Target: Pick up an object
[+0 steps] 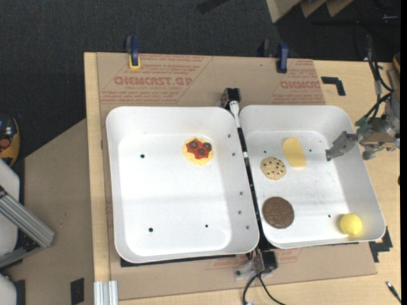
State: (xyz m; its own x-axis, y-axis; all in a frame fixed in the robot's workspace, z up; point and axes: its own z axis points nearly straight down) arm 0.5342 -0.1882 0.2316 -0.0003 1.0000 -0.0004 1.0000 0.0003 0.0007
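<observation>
Fingers first: we see one dark finger (337, 146) slanting down toward 8 o'clock over the right shallow white bin (369, 189), and nothing sits between the gripper (343, 143) tips; whether they stand wide or narrow we cannot tell from this angle.

Nearest to them lies the pale yellow oblong block (293, 152), at about 9 o'clock from the fingertip, near but apart, its long axis running roughly 12 to 6. Just beside it, toward 7 o'clock, rests the small round chocolate-chip cookie (273, 168). Farther out at 7 o'clock sits the dark brown round cookie (278, 212), and the yellow ball (350, 224) lies at 6 o'clock in the bin's lower corner.

Well apart, in the left white bin (127, 189), is the small round tart with red topping (198, 150).

We judge the block the likeliest pick.
</observation>
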